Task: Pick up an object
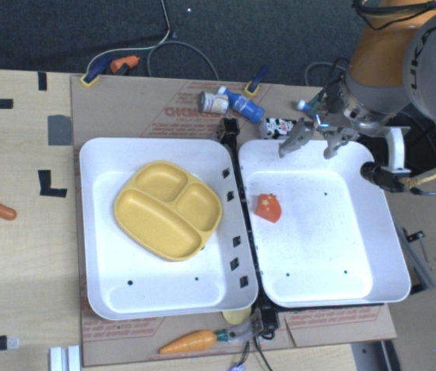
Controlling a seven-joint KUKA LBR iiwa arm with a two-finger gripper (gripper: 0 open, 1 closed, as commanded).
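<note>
Hand (311, 143), released and empty, hovers upper right; centre it over the red object (269, 207) before descending.

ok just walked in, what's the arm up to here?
Pick attempt, nothing grabbed yet. The gripper hangs open over the far rim of the right bin, with nothing between its fingers. The only thing in that bin is a small red object near its left wall. The left bin holds a yellow divided plate.
</note>
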